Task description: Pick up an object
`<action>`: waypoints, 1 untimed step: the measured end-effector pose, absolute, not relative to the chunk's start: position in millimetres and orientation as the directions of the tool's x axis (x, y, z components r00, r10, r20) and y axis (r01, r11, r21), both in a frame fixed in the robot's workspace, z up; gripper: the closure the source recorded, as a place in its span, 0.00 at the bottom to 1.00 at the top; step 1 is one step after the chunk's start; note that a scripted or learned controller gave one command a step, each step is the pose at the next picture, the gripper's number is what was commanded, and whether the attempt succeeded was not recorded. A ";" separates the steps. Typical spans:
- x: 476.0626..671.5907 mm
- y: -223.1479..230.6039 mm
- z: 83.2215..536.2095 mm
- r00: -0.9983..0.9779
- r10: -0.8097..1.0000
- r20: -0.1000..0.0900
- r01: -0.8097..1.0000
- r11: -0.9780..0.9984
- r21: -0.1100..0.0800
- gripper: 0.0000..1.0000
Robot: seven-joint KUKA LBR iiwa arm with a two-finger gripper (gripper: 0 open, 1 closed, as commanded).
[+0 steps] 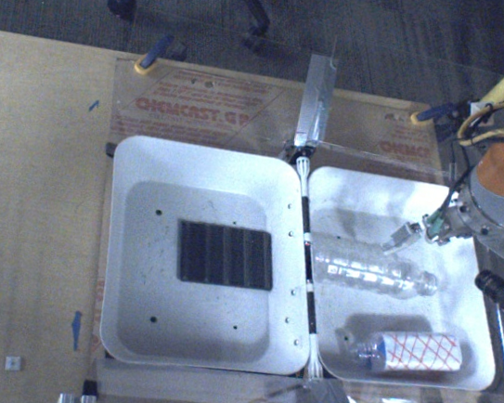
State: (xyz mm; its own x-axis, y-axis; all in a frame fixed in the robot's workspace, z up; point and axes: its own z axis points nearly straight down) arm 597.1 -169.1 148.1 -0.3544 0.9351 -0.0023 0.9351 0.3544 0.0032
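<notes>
Risk: slip off round clear plastic bottle [372,275] | two-finger gripper [403,237] just above bottle, spread unclear | red-checked bottle [413,351] below it

Only readable thing is the red lettering on the clear sheet [211,110] behind the bins, looks like "CHEMCAST GP" seen upside down. More red print on the sheet's right part [401,145], too cut off to read.
</notes>
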 end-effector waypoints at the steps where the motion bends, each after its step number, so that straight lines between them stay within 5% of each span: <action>1: 557.9 -198.3 88.1 -0.354 0.935 -0.005 0.935 0.354 0.006 0.00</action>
